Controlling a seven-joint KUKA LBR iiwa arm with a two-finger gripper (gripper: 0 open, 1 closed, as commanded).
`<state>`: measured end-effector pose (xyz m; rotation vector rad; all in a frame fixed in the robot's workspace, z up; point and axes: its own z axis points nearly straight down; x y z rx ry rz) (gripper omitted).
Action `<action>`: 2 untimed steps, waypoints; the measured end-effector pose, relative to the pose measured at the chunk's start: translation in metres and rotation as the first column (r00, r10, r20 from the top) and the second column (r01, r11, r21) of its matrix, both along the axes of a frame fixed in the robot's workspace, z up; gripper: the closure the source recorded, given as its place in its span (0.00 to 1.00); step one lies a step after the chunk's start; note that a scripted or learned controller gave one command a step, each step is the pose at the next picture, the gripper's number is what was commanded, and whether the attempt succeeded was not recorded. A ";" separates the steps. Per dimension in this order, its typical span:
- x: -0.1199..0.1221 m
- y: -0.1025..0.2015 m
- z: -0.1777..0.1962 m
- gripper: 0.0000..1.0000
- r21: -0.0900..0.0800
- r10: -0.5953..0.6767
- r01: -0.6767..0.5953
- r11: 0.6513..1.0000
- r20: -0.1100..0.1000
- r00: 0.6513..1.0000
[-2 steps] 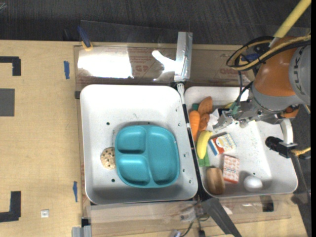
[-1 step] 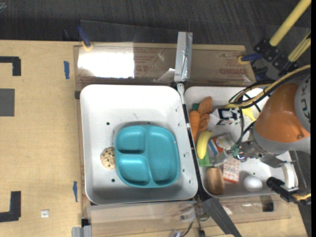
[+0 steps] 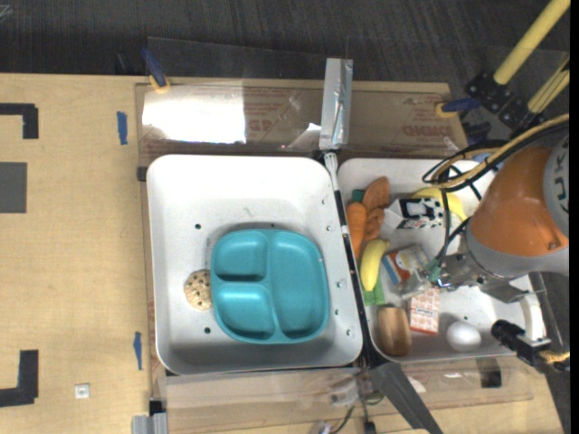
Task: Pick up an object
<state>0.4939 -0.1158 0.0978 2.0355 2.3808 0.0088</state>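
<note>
The right bin [image 3: 478,357] holds several small items: an orange carrot [image 3: 357,226], a yellow banana [image 3: 372,263], a brown rounded piece [image 3: 393,329], a red and white packet [image 3: 423,313] and a white egg [image 3: 463,335]. My gripper [image 3: 434,276] hangs low over the middle of this bin, just above the packet and right of the banana. The grey arm with its orange band [image 3: 517,217] covers the bin's right part. Glare and clutter hide the gripper's tips.
The left bin [image 3: 172,206] holds a teal divided plate [image 3: 269,284] with a speckled cookie [image 3: 197,288] by its left edge. A metal divider [image 3: 336,107] stands behind the bins. Yellow poles and cables [image 3: 529,39] cross the top right.
</note>
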 end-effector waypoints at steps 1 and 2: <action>0.040 0.008 0.099 1.00 -0.001 0.103 -0.103 0.995 0.004 0.995; 0.033 0.061 0.097 1.00 0.004 0.072 -0.072 0.997 -0.012 0.997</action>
